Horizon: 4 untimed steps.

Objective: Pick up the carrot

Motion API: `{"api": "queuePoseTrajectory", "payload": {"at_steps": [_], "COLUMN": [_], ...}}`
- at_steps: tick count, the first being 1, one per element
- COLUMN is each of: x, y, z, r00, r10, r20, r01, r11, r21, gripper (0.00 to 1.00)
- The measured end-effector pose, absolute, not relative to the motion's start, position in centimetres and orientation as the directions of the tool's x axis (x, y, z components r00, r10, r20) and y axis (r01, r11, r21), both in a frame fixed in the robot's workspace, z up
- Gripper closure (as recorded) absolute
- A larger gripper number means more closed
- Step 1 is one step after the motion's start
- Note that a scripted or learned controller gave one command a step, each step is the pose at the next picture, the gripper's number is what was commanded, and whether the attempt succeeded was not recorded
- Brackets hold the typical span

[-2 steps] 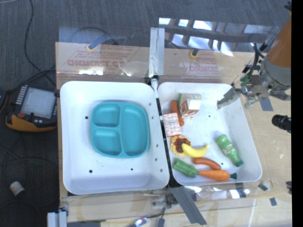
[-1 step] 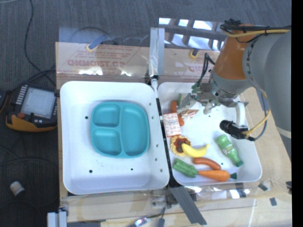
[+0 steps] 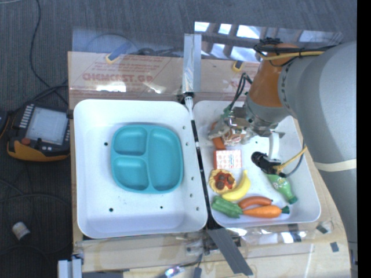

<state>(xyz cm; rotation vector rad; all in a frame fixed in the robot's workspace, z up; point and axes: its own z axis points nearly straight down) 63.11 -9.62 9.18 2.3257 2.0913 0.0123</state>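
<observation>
The carrot (image 3: 264,211) is orange with a green stub at its right end. It lies flat near the front edge of the right bin (image 3: 307,204), just below a red sausage-shaped piece (image 3: 255,201). My gripper (image 3: 229,130) hangs over the back left part of the same bin, well behind the carrot and apart from it. It is right above a small reddish-brown item (image 3: 217,142). The carrot is in plain sight, with nothing touching it from above.
A green cucumber (image 3: 227,207), a banana (image 3: 239,189), a small fruit bowl (image 3: 222,179), a pink box (image 3: 228,159) and a green bottle (image 3: 282,188) crowd the right bin. A teal divided plate (image 3: 146,158) sits in the left bin (image 3: 93,207).
</observation>
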Motion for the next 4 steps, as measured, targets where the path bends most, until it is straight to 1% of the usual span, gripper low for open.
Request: {"api": "queuePoseTrajectory", "payload": {"at_steps": [1,2,3,4], "x": [57.5,51.0,48.7,48.4], "y": [-3.6,-8.1,-9.1,-13.8], "z": [25.6,32.3,18.3,23.2], "r00": [-0.090,-0.033,-0.173,-0.153], "r10": [0.996,0.999,0.985,0.988], "r20": [0.000,-0.003,0.002,-0.001], "r01": [0.996,0.999,0.985,0.988], "r11": [0.090,0.033,0.173,0.153], "r21": [-0.001,-0.001,-0.004,-0.002], "gripper": [0.00,0.00,0.00,0.00]}}
